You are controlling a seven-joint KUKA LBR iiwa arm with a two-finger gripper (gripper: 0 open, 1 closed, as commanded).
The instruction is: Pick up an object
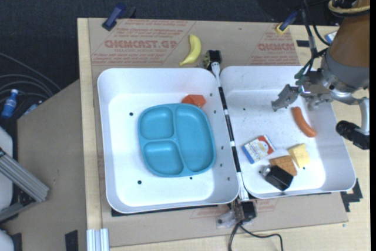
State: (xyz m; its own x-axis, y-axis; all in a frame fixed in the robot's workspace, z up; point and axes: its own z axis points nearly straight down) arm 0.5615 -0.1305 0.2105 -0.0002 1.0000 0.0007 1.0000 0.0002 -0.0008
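The left bin (117, 144) holds a blue divided plate (176, 139), which lies flat near its middle with three compartments showing. Just beyond the plate's far right edge, a small orange piece (195, 100) rests on the bin floor, close to the wall shared with the other bin. On the bench (147, 41) beyond the left bin, a yellow banana (191, 50) lies outside both bins, near their far edge.

The right bin (252, 120) carries several small things. Toward its near side sits a small packet (258, 149) with blue, white and red print. Just to the near right of it, a black block (277, 177) lies touching a tan, cracker-like piece (284, 163), and a pale yellow wedge (299, 155) lies just beside that piece on its right. Farther back and to the right, an orange-red sausage (304, 121) lies on the bin floor at a slant, apart from the cluster.

The gripper (301, 97) hangs over the far right part of the right bin, just above the far end of the sausage, with the grey arm reaching in from the right. Its fingers are spread, one pointing left toward the bin's middle and the other lying near the sausage's far end; nothing sits between them. Whether a finger touches the sausage cannot be told.
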